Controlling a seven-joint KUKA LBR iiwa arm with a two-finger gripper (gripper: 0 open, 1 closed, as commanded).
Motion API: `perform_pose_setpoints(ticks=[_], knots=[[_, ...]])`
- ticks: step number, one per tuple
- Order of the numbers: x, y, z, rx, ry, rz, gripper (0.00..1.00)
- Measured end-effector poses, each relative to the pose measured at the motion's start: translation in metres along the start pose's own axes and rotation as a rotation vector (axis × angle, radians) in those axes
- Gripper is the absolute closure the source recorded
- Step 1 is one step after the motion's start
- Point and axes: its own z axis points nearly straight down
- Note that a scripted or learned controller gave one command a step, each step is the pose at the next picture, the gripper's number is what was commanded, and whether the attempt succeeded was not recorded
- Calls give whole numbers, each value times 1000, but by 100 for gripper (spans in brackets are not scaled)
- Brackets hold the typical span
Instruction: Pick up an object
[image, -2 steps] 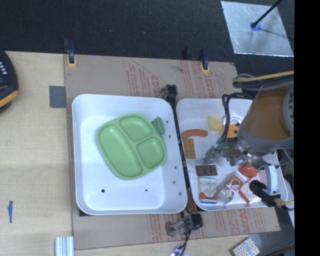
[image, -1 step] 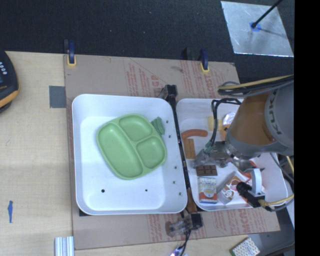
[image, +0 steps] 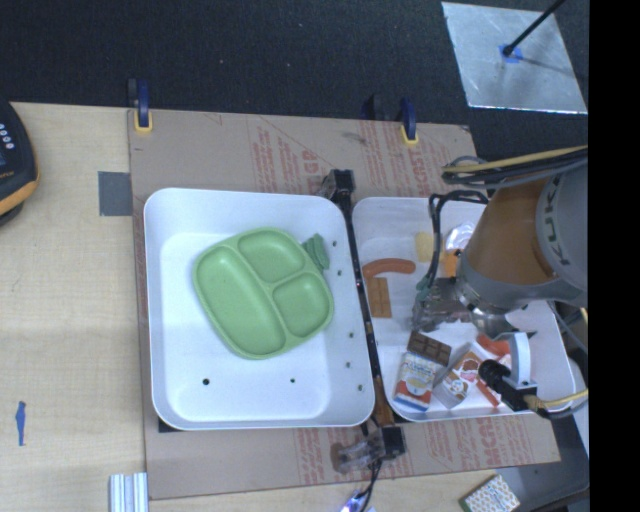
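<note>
Objects for picking lie scattered in the right bin (image: 375, 215): an orange sausage-shaped piece (image: 388, 267) near the top left, a brown block (image: 379, 296) just below it, a small pale yellow piece (image: 426, 245) to their right, a dark brown bar (image: 430, 348) lower down, and a printed carton (image: 419, 380) with another printed packet (image: 462, 382) beside it near the bottom wall. The hand (image: 432, 305) is down inside this bin, between the brown block and the arm's bulk, just above the dark brown bar; whether its fingers are wide, narrow or closed on anything cannot be told from this angle. The grey arm (image: 520, 245) with its orange band covers much of the bin's right half.

The left bin (image: 160, 300) touches the right one along a shared edge and holds a green divided plate (image: 262, 291) with three compartments, with a small dark green piece (image: 317, 251) at the plate's upper right edge. Both bins sit on a cardboard sheet (image: 250, 135) clamped to the wooden tabletop (image: 60, 330).
</note>
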Motion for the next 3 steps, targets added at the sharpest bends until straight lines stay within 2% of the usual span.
perform_pose_setpoints(ticks=[1, 2, 3], knots=[[0, 0, 0, 0, 0, 0, 0], [-49, -29, 11, -2, 0, 6, 0], [-48, -28, 0, -2, 0, -2, 100]])
